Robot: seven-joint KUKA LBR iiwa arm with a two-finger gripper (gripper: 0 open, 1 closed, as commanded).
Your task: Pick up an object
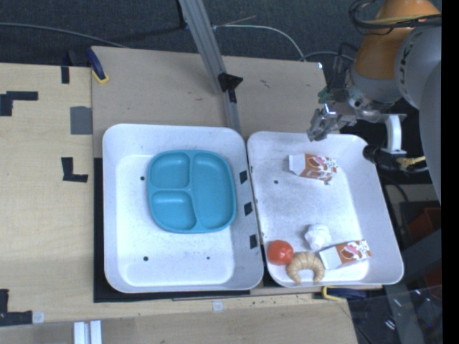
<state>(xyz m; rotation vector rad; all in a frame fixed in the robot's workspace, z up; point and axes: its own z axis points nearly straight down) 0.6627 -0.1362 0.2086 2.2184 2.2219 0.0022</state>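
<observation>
1. Hovering over far edge of right bin (373,213): gripper (318,130), nothing seen in it; can't tell jaw state.
2. Carton (313,167) lies just near of gripper.
3. Near end: tomato (280,251), croissant (307,265), white lump (318,235), 2nd carton (346,254).
4. Left bin (122,213) holds blue divided plate (191,191).

Right bin (373,192): carton (313,167) lay flat near far edge; tomato (280,251), croissant (306,265), white lump (318,234), second carton (344,254) clustered at near edge.

camera: fixed overhead | slanted down | both bins (247,192) in frame
</observation>
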